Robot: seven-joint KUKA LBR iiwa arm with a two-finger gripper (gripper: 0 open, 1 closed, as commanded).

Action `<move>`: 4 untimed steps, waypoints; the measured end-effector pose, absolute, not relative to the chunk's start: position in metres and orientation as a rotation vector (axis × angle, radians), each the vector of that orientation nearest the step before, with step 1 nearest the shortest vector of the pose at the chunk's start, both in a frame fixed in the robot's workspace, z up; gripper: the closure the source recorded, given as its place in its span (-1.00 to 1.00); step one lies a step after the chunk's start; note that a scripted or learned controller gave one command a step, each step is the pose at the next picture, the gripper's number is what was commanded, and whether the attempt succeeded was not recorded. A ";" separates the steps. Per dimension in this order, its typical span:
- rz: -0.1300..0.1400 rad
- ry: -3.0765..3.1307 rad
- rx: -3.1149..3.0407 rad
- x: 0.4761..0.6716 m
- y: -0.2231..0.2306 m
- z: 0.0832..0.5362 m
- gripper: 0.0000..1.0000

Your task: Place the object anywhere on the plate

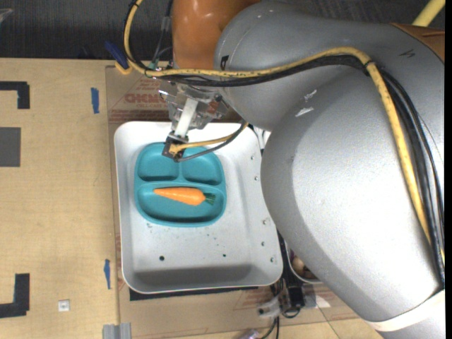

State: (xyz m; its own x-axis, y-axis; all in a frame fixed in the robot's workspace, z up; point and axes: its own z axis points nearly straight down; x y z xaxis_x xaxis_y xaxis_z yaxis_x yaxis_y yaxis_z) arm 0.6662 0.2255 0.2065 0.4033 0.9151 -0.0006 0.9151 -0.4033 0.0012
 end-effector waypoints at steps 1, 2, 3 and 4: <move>0.001 1.344 2.839 0.654 0.226 0.224 1.00; -0.015 1.373 2.828 0.598 0.225 0.148 1.00; 0.015 1.046 2.964 0.621 0.225 0.310 1.00; 0.003 0.844 3.026 0.645 0.190 0.303 1.00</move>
